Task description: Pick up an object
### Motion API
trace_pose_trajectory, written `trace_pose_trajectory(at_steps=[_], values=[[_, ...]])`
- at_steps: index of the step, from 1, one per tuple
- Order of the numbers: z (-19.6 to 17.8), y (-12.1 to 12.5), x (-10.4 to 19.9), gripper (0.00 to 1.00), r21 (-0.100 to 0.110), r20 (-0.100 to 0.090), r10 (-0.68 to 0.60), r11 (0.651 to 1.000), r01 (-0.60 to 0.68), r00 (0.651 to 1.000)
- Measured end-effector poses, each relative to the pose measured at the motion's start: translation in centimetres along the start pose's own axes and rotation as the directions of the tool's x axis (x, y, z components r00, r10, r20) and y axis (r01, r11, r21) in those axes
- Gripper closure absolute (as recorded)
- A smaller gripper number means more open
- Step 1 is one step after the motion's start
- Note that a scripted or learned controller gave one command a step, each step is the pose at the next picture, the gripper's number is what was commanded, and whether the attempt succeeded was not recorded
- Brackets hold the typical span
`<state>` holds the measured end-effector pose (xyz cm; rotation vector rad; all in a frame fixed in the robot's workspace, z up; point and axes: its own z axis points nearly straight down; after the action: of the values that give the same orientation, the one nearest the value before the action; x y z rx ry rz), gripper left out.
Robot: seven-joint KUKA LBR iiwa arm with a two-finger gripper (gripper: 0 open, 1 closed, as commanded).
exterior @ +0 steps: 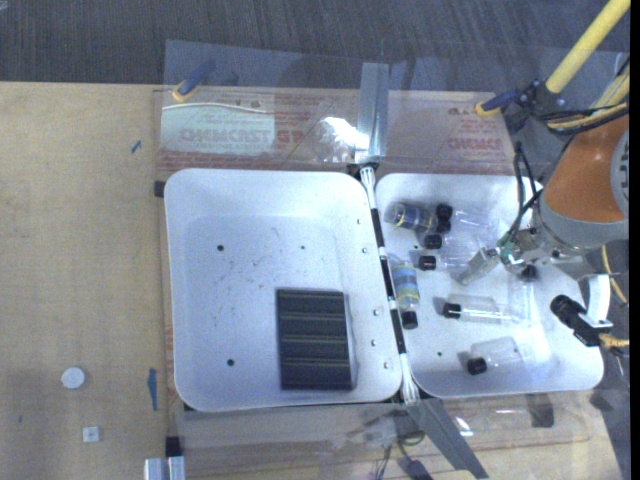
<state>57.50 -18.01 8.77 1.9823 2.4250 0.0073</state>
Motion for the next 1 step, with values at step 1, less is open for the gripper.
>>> trace_pose_trajectory(at_steps=[1], values=[[-4.82, -6.2, -3.23, 0.0, 0.012, -0.008, -0.093, 0.996, 0.093, 0.996]])
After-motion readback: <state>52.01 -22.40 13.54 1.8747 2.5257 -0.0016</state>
